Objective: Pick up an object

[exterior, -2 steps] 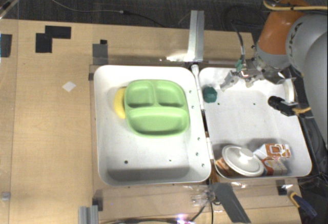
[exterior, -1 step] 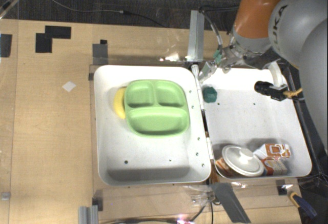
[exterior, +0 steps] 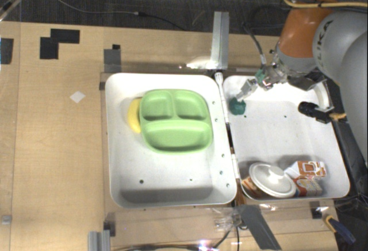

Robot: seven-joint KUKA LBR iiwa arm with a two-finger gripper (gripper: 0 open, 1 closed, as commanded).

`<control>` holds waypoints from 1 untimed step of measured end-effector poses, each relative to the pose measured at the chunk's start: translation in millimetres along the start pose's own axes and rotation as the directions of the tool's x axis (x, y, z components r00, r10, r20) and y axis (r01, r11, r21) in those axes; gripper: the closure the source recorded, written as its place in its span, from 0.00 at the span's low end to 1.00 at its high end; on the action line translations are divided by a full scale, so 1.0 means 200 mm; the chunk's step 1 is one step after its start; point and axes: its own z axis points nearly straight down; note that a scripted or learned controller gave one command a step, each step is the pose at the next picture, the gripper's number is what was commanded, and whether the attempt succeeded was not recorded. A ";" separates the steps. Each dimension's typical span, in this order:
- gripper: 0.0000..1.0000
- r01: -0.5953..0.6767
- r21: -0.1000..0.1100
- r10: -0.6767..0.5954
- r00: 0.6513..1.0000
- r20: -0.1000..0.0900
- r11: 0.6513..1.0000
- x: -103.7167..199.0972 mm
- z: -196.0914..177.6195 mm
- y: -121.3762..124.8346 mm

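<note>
Teal object [exterior: 237, 107]: lies at right bin's [exterior: 322, 152] upper left edge, just below end effector [exterior: 248, 88]. End effector state: cannot tell. Descend vertically, straddle object clear of bin wall, close firmly, then lift straight.

We find no text, brand, number or sign that we can read anywhere in this view. The small carton [exterior: 309, 177] lying in the near right corner of the right bin [exterior: 287, 129] carries brown and white printing on its face, but we see it only as blurred patches, too small to make out as letters. The black shapes [exterior: 57, 42] on the wooden bench [exterior: 52, 146] at the far left are plain blocks, and we read no characters in them.
</note>
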 end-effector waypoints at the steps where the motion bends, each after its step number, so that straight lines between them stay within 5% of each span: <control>1: 0.00 -0.340 0.012 0.340 0.941 -0.001 0.940 0.10 -0.29 0.03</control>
